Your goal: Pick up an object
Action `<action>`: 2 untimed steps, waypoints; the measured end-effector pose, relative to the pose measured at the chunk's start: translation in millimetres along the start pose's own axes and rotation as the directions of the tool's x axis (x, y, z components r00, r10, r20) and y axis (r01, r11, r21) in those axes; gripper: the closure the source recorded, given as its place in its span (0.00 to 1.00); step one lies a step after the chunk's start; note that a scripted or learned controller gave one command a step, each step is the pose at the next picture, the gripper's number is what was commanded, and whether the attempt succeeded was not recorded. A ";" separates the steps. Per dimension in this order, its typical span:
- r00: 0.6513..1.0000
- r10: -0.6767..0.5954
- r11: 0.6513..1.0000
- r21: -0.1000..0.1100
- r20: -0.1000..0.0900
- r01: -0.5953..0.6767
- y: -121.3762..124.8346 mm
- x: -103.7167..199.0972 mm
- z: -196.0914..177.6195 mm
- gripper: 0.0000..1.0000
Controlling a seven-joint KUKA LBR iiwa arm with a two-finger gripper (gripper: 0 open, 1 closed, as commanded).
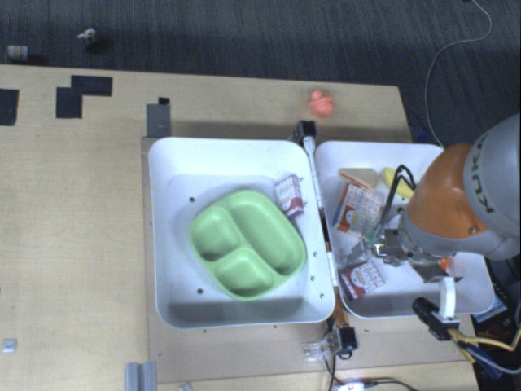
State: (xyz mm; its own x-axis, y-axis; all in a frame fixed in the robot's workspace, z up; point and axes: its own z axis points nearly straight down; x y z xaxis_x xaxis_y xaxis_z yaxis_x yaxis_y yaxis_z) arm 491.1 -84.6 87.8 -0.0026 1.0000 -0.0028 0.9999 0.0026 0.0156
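We are at the reach-in stage, with the claw [376, 247] low inside the right bin [480, 300], among a loose heap of small packets; whether it is open or closed we cannot tell, since the orange-banded wrist covers most of it. The likeliest target looks to us like the red-and-white packet [364, 278] lying flat at the near left of that bin, just beside the claw, with a larger printed packet [359, 207] and a yellow object [401, 177] farther back. To do this well, we would settle on one packet, centre over it, and come straight down so we close across its narrow side instead of skating over the flat film. These wrappers probably crumple and slide, so a slow closing and a gentle lift would help. The left bin [163, 243] holds a green divided plate [247, 243] and another small packet [289, 195] at its far right edge.
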 end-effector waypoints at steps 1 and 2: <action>1.000 -0.002 1.000 0.012 -0.003 0.002 32.3 0.1 -17.9 0.00; 1.000 -0.005 1.000 0.009 -0.003 0.005 33.5 0.6 -28.3 1.00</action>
State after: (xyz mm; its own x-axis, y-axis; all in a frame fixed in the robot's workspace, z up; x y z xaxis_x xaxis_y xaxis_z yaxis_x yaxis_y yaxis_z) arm 524.1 -83.8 116.6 -0.0079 1.0000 0.0001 0.9999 0.0079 0.0062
